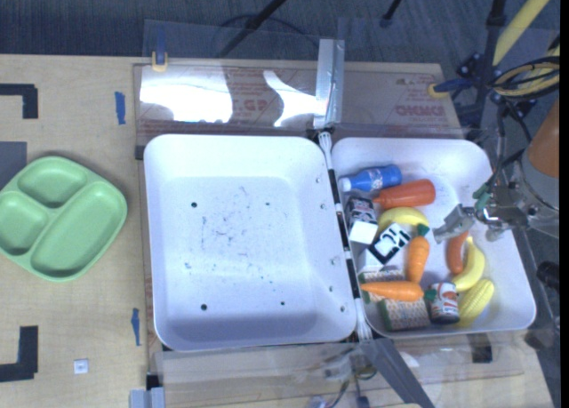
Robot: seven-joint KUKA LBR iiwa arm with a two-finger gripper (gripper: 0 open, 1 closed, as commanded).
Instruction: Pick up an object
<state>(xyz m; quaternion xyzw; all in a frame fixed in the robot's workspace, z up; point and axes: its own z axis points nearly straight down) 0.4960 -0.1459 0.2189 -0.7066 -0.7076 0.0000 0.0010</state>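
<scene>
The gripper (464,218) is hanging over the right bin (462,153), at its far-right side, and I cannot tell from this slanted view whether it is released, clenched or grasping anything. No single object is named, so I am judging candidates by nearness. Just below the gripper a small orange carrot-shaped piece (456,255) is lying, and beside it, toward the bin's outer wall, a yellow banana (476,284); both are looking like hollow plastic toy food, so probably light, stiff and somewhat slick. To the gripper's left a second carrot (415,259) is resting against a black-and-white block (388,243), with a blue bottle (373,179) and a long orange-red piece (404,194) further up-left. Near the bin's front edge a small can (443,301) is standing among the clutter. The nearest carrot-shaped piece is seeming the best target: a hold across its thicker middle should resist slipping better than at the tapered tip. The banana's curve is inviting a roll under pinch. Crowding is the main risk, since neighbours are touching.
</scene>
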